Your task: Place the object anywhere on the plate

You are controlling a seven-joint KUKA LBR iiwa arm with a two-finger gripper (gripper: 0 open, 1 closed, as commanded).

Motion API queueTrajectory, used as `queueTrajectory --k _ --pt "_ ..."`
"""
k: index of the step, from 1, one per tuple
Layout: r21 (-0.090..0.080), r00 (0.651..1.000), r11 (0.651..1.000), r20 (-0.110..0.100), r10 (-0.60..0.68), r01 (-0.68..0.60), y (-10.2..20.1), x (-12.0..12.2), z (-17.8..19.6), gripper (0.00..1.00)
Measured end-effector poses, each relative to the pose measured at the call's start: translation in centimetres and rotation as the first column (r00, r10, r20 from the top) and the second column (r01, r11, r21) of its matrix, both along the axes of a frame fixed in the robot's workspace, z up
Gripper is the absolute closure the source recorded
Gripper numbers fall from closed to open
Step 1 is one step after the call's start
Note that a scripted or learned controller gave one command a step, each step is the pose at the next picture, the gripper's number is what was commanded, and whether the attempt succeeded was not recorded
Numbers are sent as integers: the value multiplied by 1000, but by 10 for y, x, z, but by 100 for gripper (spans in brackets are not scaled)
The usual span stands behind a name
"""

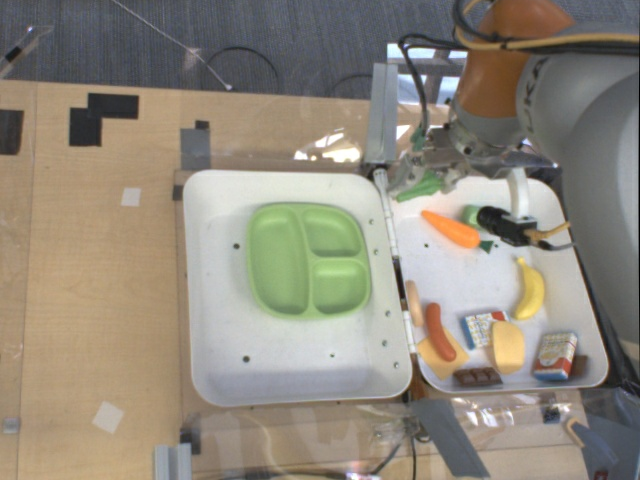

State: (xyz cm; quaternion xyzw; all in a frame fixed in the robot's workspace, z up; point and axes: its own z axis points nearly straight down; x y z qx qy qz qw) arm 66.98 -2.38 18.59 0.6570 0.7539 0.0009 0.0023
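Hovering near one green pod point(418, 186) and one carrot point(450, 229), the end effector point(432, 164) is either spread or pinching, cannot tell.

A smooth, rounded grey arm casing point(585, 118) is bulging out behind the small silvery metal gripper point(428, 173). Just above that gripper a glossy orange dome-shaped band point(505, 53) is catching the light, and thin black cables point(470, 8) are looping over it.

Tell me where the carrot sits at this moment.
The carrot lies in the right bin, in its upper half, just below the end effector and up-left of the banana.
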Motion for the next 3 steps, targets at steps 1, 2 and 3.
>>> queueTrajectory --k 1,2,3 --pt "5 989 989 -1 145 -145 109 -18 -1 100" --pt "1 867 867 3 499 -499 181 -34 31 100" --pt "0 868 868 2 496 -496 179 -34 30 0"
